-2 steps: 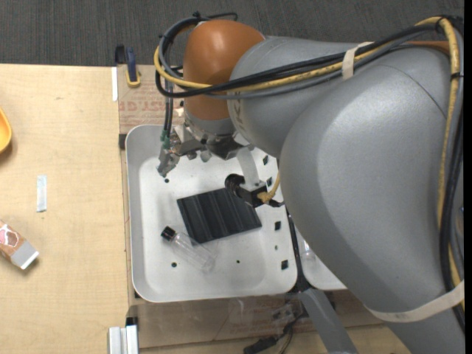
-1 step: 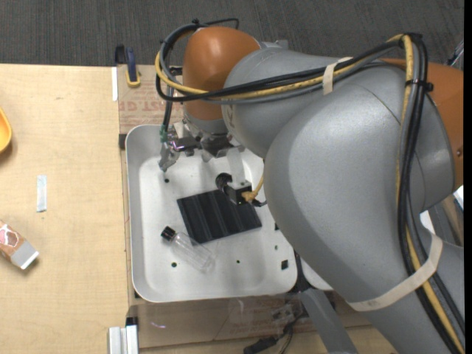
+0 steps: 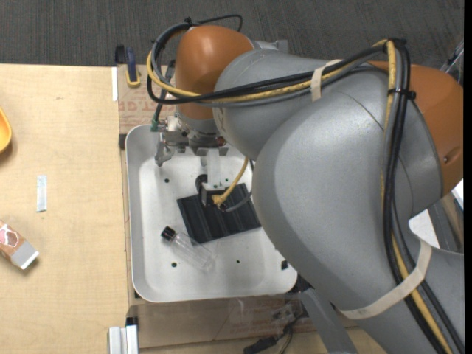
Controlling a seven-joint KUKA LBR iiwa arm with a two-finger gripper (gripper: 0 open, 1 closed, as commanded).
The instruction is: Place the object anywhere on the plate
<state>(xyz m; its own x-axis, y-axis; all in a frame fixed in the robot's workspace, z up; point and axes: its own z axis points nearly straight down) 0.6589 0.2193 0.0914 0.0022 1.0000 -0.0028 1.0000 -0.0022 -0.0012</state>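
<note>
Clear little tube [image 3: 193, 255] with a black cap lies flat in the white bin [image 3: 140, 271], toward its near edge. I think this is the object I must move. Just beside it, a bit farther in, lies a flat black ribbed plate [image 3: 210, 223], around the middle of the bin. The part I can see has nothing on it, so the job is not done. By the far edge hangs my gripper [image 3: 177, 150]. I cannot tell if it is open or closed. The pick-up and the drop are both left to do.
</note>
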